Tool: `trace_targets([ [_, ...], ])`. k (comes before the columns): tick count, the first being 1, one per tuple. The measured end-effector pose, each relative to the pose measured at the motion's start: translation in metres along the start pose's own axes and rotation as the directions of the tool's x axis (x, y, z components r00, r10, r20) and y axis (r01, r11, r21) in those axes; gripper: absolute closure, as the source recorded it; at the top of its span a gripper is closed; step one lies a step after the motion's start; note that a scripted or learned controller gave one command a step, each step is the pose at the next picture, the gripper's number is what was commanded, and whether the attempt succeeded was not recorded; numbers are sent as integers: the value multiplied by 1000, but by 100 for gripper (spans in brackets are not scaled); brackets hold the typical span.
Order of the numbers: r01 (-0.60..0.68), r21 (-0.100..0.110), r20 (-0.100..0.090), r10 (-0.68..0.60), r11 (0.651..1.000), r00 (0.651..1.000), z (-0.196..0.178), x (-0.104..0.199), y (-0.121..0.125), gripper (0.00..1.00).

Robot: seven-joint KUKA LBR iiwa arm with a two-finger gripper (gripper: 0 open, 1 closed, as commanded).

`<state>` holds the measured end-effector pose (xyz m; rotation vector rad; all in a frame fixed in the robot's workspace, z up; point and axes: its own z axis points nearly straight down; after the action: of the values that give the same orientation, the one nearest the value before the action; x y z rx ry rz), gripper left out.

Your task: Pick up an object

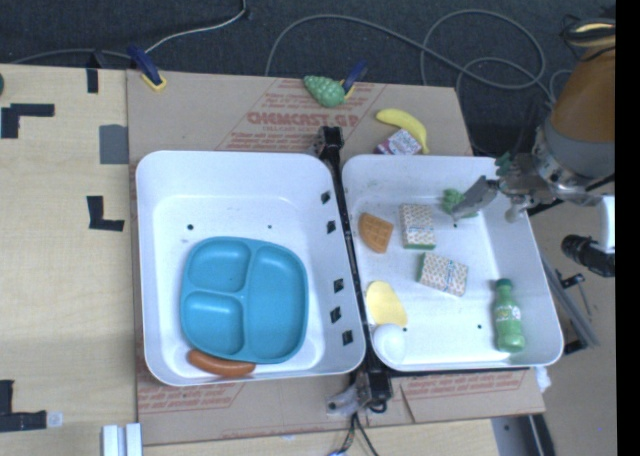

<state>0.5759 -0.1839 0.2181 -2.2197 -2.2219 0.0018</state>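
My gripper (pixel 468 200) reaches in from the right over the far right part of the right bin (pixel 440 172). A small green object (pixel 451 200) sits right at its tip; whether it is held I cannot tell. Below it in the same bin lie two green-and-white patterned blocks (pixel 418 225) (pixel 443 273). An orange-brown biscuit-like piece (pixel 376 232) lies to their left. A yellow piece (pixel 384 303) sits on a white one (pixel 389 341) near the front, and a green bottle (pixel 507 314) lies at the front right.
The left bin (pixel 160 194) holds a blue divided plate (pixel 244 300) with an orange sausage (pixel 221 365) at its front edge. Beyond the bins on the cardboard lie a yellow banana (pixel 404 125), a green toy (pixel 324 89) and a small packet (pixel 400 145). Cables run across the back.
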Motion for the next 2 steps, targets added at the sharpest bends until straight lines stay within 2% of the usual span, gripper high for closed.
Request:
trace_targets([
  [1,1,-11,2,-1,1000,1000,128,13,49,0],
  [2,0,-13,1,0,1000,1000,129,33,-24,0],
])
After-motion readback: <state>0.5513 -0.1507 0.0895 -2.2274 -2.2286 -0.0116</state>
